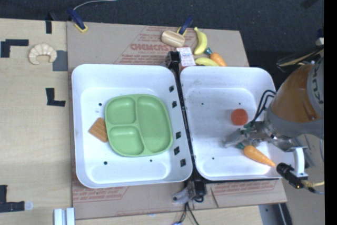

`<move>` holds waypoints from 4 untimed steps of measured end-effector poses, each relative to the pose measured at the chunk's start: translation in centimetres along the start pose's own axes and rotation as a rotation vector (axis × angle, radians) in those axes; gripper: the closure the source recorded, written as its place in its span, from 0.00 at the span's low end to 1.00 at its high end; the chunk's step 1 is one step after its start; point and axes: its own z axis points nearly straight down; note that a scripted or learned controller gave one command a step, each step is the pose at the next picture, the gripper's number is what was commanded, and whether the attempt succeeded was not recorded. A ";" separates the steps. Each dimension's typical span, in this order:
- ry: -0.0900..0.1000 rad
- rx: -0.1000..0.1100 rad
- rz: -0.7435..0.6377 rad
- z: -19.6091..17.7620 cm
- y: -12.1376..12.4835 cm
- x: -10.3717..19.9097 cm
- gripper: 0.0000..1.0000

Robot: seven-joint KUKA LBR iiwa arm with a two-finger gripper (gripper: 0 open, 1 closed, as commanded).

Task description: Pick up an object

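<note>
In the right bin (221, 79), a small round red object (239, 116) lies near the middle. An orange carrot (258, 155) rests close to the front right corner. My gripper (237, 139) is low in this bin, reaching in from the right. It sits just below the red object and right beside the thick end of the carrot. Nothing is visibly held. The grey and orange arm (297, 105) covers the bin's right wall.
The left bin (84, 87) holds a green divided plate (139, 125) with a tan wedge (98, 129) tucked at its left edge. Behind the bins lie a bread roll (172, 37), bananas (200, 42) and a small box (185, 56). A croissant (42, 53) sits far left.
</note>
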 end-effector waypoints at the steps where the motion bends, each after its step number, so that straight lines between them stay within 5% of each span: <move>1: 0.001 0.001 -0.001 -0.9 0.0 0.1 1.00; 2: 0.004 0.003 0.000 0.9 1.9 6.7 1.00; 3: 0.001 0.005 0.001 -8.4 4.5 0.2 1.00; 4: 0.002 0.007 0.000 -8.3 4.5 0.2 0.00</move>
